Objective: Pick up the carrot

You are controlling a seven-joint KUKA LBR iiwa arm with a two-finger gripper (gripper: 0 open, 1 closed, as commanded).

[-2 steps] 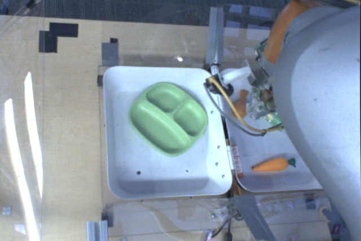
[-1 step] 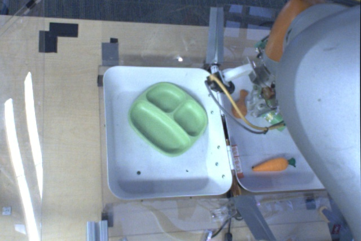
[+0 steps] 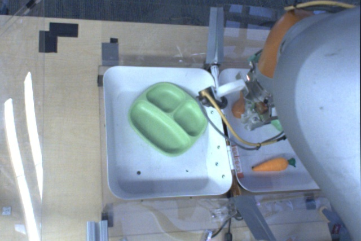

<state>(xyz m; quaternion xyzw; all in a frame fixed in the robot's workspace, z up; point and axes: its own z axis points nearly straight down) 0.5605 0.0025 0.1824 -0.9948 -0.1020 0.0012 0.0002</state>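
The carrot (image 3: 271,165), orange with a small green top at its right end, lies flat on the floor of the right bin (image 3: 282,183) near its front edge. My gripper (image 3: 255,111) hangs over the back part of that bin, above and a little left of the carrot, well apart from it. An orange-brown rounded object (image 3: 239,106) sits just left of the gripper; whether it is touched I cannot tell. The big grey arm with its orange band (image 3: 274,45) covers the right side of the bin.
The left bin (image 3: 121,172) holds a green divided plate (image 3: 167,117) lying at a slant. A yellow and black cable (image 3: 225,127) loops over the wall between the bins. A metal post (image 3: 215,36) stands behind the bins.
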